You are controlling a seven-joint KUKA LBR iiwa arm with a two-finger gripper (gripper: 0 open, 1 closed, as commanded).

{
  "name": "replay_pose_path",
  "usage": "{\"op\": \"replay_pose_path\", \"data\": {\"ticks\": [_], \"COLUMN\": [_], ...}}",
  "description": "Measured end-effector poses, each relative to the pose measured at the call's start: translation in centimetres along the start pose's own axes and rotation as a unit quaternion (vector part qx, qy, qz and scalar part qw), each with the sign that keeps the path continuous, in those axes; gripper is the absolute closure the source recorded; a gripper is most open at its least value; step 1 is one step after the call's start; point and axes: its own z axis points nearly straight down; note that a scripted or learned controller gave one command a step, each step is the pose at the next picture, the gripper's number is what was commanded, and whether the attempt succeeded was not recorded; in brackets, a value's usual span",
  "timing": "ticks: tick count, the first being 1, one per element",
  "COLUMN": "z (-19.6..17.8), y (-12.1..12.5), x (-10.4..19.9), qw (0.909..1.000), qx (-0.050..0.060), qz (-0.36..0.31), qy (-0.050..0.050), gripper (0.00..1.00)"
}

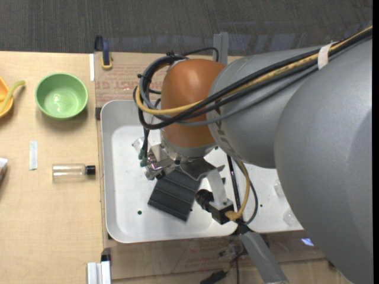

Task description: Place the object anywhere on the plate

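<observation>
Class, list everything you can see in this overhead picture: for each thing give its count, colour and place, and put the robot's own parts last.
Bowl: one, green, on the wooden bench at upper left.
Bottle: one, clear with a black cap, lying on the bench left of the bin.
Small strip: one, pale, left of the bottle.
Orange thing: one, cut off by the left edge.
Bin: one, white, centre.
Arm: one, grey with an orange band, over the bin.
Gripper: one, black, low over the bin.
</observation>
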Motion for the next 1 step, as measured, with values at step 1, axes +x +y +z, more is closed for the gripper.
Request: {"op": "replay_pose_path", "data": {"ticks": [1], "z": [4.19], "y": [2.77], "x": [-10.08], "qw": [1.0000], "qx": [0.000], "qz": [-0.005], "qy": [0.000], "gripper": [1.00]}}
